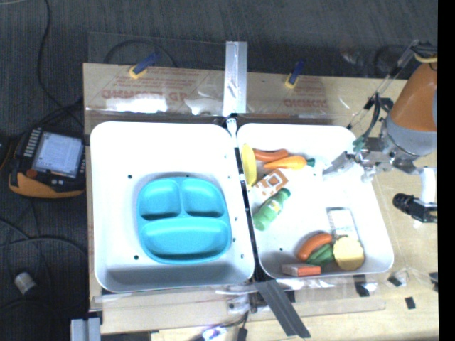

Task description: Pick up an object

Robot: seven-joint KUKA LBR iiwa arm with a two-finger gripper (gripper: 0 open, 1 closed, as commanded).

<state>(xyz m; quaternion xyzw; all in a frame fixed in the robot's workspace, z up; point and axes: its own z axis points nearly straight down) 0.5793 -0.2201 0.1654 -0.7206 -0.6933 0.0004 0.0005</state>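
Toy foods lie in the right bin (370, 212). A yellow banana (248, 163) lies against its left wall, with an orange carrot (290, 163) and a small orange-and-white box (271, 182) beside it. A green bottle (270, 208) lies below them. Near the front right are a white card (341, 222), a yellow block (348, 253), an orange-and-green vegetable (316, 247) and a red stick (301, 269). My gripper (359, 158) hangs over the bin's upper right corner, apart from all of these, with nothing seen in it.
The left bin (114, 190) holds a blue divided plate (185, 217). A metal post (235, 77) stands behind the wall between the bins. The grey arm with its orange band (416, 112) comes in from the right. Cables and a small device (50, 162) lie off the bench's left.
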